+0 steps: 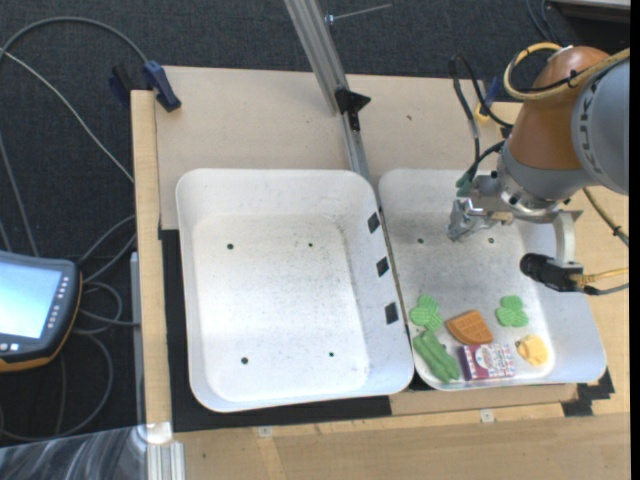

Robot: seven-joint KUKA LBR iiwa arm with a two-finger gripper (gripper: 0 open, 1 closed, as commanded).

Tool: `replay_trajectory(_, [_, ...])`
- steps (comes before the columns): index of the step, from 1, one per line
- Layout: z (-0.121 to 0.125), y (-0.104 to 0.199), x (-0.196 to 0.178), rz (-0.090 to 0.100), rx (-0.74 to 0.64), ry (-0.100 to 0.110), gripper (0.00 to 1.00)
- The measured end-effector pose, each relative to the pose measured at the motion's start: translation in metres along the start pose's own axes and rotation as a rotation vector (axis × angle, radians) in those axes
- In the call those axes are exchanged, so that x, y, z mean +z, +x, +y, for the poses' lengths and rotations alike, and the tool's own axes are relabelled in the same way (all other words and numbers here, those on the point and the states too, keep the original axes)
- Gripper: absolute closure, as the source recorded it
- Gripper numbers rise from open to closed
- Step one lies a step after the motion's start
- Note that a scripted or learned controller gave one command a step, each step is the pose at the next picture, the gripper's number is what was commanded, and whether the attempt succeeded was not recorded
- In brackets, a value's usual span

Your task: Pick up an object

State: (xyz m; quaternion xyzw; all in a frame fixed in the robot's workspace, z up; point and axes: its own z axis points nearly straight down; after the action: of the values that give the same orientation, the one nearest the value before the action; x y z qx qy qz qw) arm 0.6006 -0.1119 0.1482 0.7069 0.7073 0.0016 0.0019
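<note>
Gripper [462,220] (finger state cannot be told) hangs over the right white plastic bin's [570,363] far edge, well apart from the orange wedge-shaped toy [469,327].

the arm [575,118] runs off the right edge, so its upper links are cut away. the gripper [462,223] is too small and blurred to make out how it stands. the print on the purple packet [487,361] is unreadable. a handheld screen [30,306] is clipped by the left edge.
</note>
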Motion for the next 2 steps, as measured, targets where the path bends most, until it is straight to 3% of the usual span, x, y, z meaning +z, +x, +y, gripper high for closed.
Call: replay_trajectory(2, [-0.002, -0.006, -0.111, -0.001, -0.001, -0.004, 1.0])
